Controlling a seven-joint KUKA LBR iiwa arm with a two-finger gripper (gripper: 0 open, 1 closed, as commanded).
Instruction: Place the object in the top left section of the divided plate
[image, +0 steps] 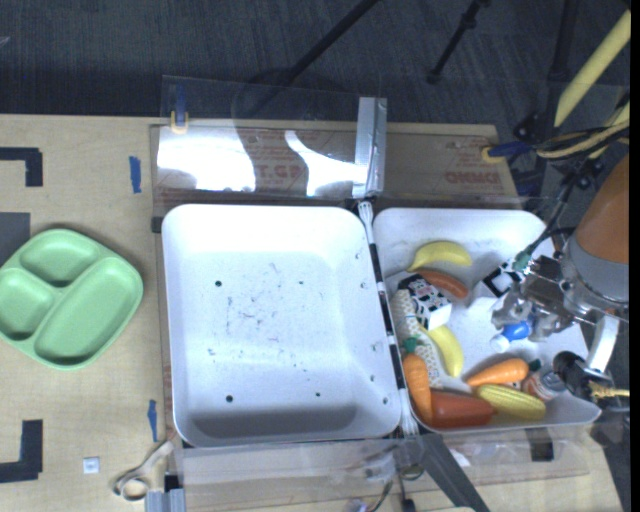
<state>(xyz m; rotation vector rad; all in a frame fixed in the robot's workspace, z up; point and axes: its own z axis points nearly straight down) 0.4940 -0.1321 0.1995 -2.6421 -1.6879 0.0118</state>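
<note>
A wooden bench (80, 400) carries two white bins. My gripper (520, 318) hangs in the right bin (480, 225); how wide I am, I cannot tell. Just below me lies a carrot (497, 373), probably light, stiff, smooth plastic; take its middle. The green divided plate (68, 296) is far left.

A robotics lab: taped wooden bench (80, 160), white bins (200, 380), tripod legs (455, 40).

Scratched white left bin (265, 320), clear panel (260, 150) behind, scissors (140, 478) on bench
</note>
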